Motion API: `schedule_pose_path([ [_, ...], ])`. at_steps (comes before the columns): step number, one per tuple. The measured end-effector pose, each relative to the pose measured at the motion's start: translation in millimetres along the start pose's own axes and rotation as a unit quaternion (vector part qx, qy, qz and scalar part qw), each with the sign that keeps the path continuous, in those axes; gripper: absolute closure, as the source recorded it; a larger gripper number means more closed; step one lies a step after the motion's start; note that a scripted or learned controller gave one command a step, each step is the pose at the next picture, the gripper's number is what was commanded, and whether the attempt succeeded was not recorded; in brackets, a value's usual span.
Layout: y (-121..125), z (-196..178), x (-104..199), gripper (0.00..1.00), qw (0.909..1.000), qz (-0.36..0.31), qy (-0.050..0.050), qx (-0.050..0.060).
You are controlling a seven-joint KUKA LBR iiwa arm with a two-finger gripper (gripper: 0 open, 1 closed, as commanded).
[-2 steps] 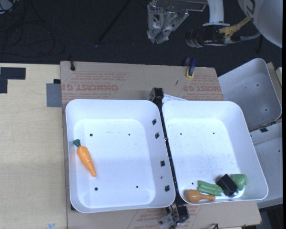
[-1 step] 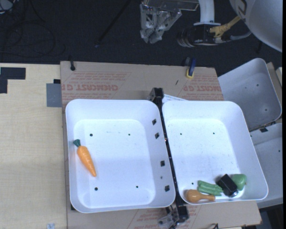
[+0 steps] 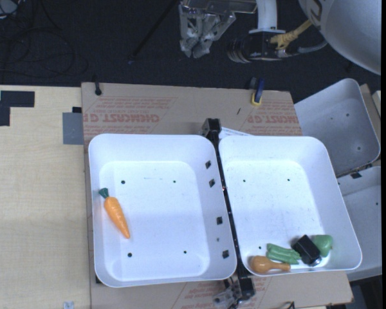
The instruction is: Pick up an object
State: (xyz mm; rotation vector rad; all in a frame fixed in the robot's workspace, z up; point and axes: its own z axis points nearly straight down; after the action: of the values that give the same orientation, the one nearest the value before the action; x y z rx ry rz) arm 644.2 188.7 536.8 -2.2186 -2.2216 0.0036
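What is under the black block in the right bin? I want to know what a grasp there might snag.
The black block lies across a green toy and touches the green pod, with the orange pear-shaped toy beside. How much green lies beneath it is covered.

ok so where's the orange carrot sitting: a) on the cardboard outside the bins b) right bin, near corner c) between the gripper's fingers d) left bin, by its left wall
d: the carrot lies alone on the floor of the left bin, close to its left wall, while the gripper hangs far off, up beyond the bins.
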Motion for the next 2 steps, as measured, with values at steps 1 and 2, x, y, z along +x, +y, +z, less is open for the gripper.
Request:
schedule_pose_path([
  [1, 0, 0, 13, 1.0, 1.0, 0.0, 0.0, 0.0],
  [2, 0, 0, 29, 1.0, 1.0, 0.0, 0.0, 0.0],
])
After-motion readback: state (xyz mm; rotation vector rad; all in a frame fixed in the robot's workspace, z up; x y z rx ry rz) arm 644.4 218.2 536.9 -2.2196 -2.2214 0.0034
